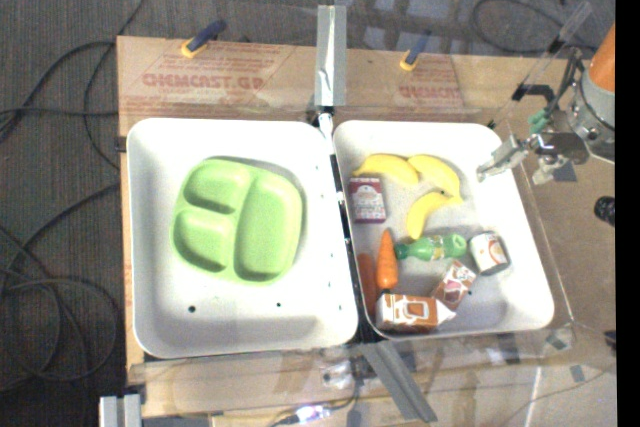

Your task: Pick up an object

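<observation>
Left of gripper (512,158), below it in frame: bananas (420,180), green bottle (432,247), carrot (386,258), cartons, all in right bin (535,245). Jaw state: cannot tell. Nothing between them. Step, likely: approach. Next: choose target, move over it, descend.

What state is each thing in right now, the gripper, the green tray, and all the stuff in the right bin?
gripper: above the right bin's far right rim, holding nothing visible
green tray: flat in the left bin, right side up
bananas: lying loose, three together
maroon box: lying flat
carrot: lying flat
green bottle: on its side
orange carton: on its side at the near wall
right bin: holding all the small items
</observation>
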Motion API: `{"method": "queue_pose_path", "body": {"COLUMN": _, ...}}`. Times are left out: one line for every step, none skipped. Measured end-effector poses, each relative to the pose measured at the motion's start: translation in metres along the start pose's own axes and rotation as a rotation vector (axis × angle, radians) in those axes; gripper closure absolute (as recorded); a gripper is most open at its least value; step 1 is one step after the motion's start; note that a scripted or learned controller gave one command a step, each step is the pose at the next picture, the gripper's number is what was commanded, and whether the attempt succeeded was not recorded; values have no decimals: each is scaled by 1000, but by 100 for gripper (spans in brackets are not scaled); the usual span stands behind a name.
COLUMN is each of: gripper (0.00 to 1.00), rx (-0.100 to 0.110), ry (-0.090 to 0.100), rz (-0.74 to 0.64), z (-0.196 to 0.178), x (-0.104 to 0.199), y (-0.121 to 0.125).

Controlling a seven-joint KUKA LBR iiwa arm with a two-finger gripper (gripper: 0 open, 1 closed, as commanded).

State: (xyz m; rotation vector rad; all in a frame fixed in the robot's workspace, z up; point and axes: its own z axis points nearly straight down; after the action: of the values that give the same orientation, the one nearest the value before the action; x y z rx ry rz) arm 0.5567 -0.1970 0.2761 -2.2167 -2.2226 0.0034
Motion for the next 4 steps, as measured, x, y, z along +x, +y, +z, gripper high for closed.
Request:
{"method": "queue_pose_path", "body": {"gripper": 0, "rx": 1, "ry": -3, "rz": -27, "z": 24, "x": -15, "y": 14}}
{"method": "queue_pose_path", "body": {"gripper": 0, "rx": -1, "ry": 0, "rz": 58, "z": 182, "x": 1, "y": 58}}
{"method": "queue_pose_path", "body": {"gripper": 100, "rx": 3, "ry": 0, "rz": 56, "z": 175, "x": 2, "y": 57}}
{"method": "queue_pose_path", "body": {"gripper": 100, "rx": 0, "ry": -3, "rz": 256, "z": 73, "x": 47, "y": 75}}
